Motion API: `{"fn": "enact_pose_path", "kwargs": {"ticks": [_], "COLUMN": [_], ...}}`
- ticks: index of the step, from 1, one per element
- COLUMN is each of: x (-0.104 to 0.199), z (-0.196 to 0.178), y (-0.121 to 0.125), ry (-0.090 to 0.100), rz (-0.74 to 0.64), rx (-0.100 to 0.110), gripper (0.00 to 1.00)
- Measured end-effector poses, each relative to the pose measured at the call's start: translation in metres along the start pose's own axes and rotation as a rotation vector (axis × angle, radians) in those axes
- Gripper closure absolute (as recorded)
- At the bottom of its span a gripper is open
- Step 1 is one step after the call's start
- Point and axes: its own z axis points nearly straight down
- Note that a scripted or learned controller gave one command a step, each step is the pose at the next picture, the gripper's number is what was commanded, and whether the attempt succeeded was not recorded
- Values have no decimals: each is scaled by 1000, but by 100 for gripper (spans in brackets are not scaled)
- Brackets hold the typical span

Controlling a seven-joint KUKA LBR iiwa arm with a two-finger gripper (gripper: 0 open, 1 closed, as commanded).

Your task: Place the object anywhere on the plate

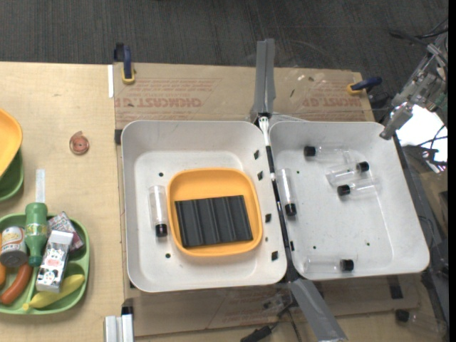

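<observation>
Bins first. Left bin (135, 191) with an orange plate (214, 177) at its centre, and lying flat on that plate, a dark ribbed block (214, 219) – well inside the rim. Just beside the plate at 9 o'clock, on the white floor of the bin and off the plate, a clear vial (157, 209) with a black cap.

Right bin (385, 219) with more black-capped vials: one (286, 191) along the wall at 9 o'clock, one (320, 150) at 11 o'clock, a close pair (350, 180) near 12 o'clock, and one (335, 266) by the wall at 6 o'clock.

Both bins resting on brown cardboard (192, 98), held by blue clamps (122, 57) at the far corners. At 9 o'clock of the view, pale wooden bench (57, 105) with a green tray (78, 291) of toy food, a green bottle (35, 230) standing in it, and a small pink disc (79, 144) lying apart. Beyond the bench at 12 o'clock, dark carpet (214, 13).

Pincer (410, 102) up at 2 o'clock, outside the right bin's corner – too blurred against cables and glare to tell whether spread or pressed together.
</observation>
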Motion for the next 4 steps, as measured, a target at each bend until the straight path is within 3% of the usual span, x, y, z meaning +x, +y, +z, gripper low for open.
{"fn": "enact_pose_path", "kwargs": {"ticks": [1, 2, 3, 4], "x": [-1, -1, -2, -2], "z": [-10, -10, -19, -19], "y": [0, 0, 0, 0], "ry": [-5, -5, -9, -9], "rz": [0, 1, 1, 1], "rx": [-2, -1, -3, -3], "gripper": [100, 0, 100, 0]}}
